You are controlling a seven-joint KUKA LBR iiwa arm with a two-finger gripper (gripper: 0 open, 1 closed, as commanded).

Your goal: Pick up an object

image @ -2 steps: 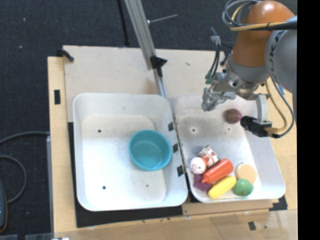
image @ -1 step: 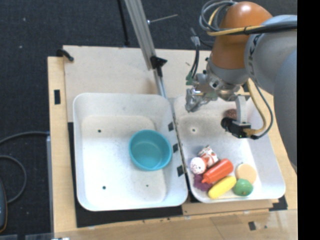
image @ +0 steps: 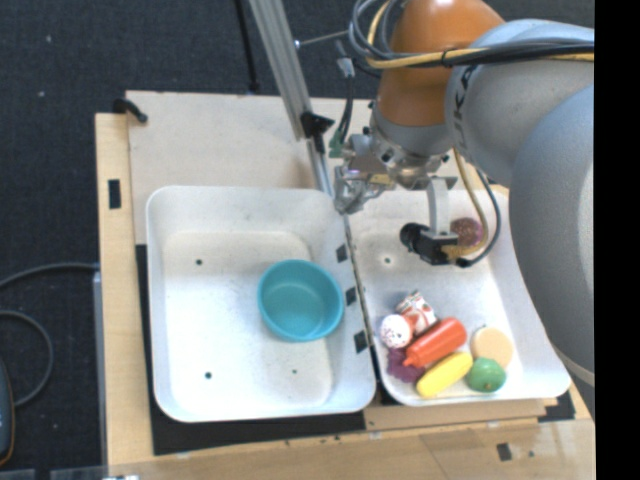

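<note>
My gripper [image: 350, 194] hangs over the far end of the wall between the two bins, with nothing visibly held in it. A blue bowl [image: 300, 300] stands upright in the left bin [image: 200, 388], well in front of the gripper. In the near corner of the right bin [image: 520, 308] lies a cluster of toy food: a red-orange pepper [image: 436, 340], a yellow banana [image: 443, 375], a green lime [image: 486, 375], a tan round piece [image: 492, 345], a white and red toy [image: 408, 320] and a purple piece [image: 400, 367]. A dark red ball [image: 467, 230] rests near the far right wall.
A slanted metal post [image: 285, 68] rises behind the bins, just left of the gripper. The arm's large grey body [image: 540, 168] covers the right bin's far right side. The wooden bench [image: 200, 138] runs around both bins.
</note>
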